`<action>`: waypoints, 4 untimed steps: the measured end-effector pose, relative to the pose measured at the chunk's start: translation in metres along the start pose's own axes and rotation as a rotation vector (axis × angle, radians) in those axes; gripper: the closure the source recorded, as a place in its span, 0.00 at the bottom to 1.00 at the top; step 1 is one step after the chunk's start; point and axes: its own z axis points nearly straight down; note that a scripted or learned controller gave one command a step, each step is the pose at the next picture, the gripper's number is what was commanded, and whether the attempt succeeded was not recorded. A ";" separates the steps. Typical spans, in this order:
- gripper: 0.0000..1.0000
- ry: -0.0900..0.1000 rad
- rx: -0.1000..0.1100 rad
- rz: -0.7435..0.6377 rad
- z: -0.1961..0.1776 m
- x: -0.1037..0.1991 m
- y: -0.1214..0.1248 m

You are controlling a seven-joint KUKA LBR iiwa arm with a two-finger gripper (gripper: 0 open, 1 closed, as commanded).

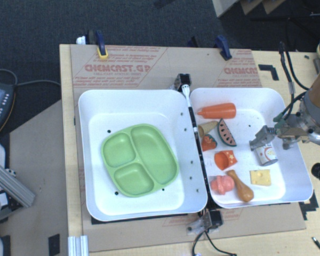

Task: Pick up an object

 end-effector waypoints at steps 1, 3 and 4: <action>0.00 -0.002 -0.010 -0.003 -0.004 0.000 0.002; 0.00 0.001 -0.001 -0.002 0.116 0.014 -0.004; 0.00 0.000 -0.007 0.000 0.168 0.015 -0.005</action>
